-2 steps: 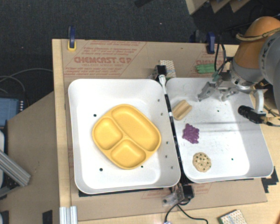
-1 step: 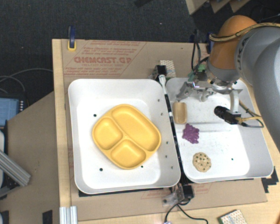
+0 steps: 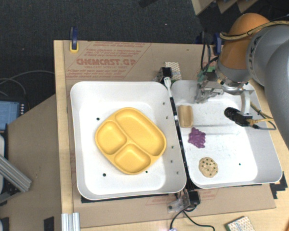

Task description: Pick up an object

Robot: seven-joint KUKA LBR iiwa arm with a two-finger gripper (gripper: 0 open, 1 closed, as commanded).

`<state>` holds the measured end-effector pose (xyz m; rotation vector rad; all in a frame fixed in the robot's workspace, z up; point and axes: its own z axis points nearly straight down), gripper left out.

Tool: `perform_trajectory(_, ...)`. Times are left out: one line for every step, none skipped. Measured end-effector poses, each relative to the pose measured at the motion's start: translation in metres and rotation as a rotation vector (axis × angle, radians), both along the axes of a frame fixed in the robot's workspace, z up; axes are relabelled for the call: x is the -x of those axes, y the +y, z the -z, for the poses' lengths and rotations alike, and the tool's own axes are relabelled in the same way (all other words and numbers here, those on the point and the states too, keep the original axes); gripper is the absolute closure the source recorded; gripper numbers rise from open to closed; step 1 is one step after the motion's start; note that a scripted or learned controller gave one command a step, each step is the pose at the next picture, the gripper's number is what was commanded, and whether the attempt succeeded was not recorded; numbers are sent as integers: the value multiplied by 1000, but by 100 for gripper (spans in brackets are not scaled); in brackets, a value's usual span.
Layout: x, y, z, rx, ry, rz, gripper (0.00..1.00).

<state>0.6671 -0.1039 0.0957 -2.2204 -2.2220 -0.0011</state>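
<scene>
dark carpet surrounds a cardboard-topped bench (image 3: 111, 57) with 2 shallow white plastic bins. left bin (image 3: 82, 129) holds a yellow 3-compartment plastic tray (image 3: 130, 140). right bin (image 3: 260, 162) holds a tan bread-like block (image 3: 185, 115), purple grape cluster (image 3: 197, 137) and round chip cookie (image 3: 208, 167); the grey gripper (image 3: 204, 91) hovers at its far end, well apart from them, grip state unclear.

cam: single, fixed above bench (image 3: 135, 57) | facing: down, at a slant | range: mid, both bins in frame, left bin (image 3: 86, 177), right bin (image 3: 260, 172) | arm (image 3: 260, 47) enters from right

A divided tray (image 3: 130, 140) lay in the left bin (image 3: 82, 129). In the right bin (image 3: 260, 162) a block (image 3: 185, 116) sat by the left wall, grapes (image 3: 197, 137) before it, a cookie (image 3: 208, 167) nearest; my gripper (image 3: 208, 91) hung at the back.
</scene>
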Motion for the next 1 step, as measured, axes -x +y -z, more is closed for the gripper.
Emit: perform_trajectory(0, 0, 1, 0, 1, 0, 0)
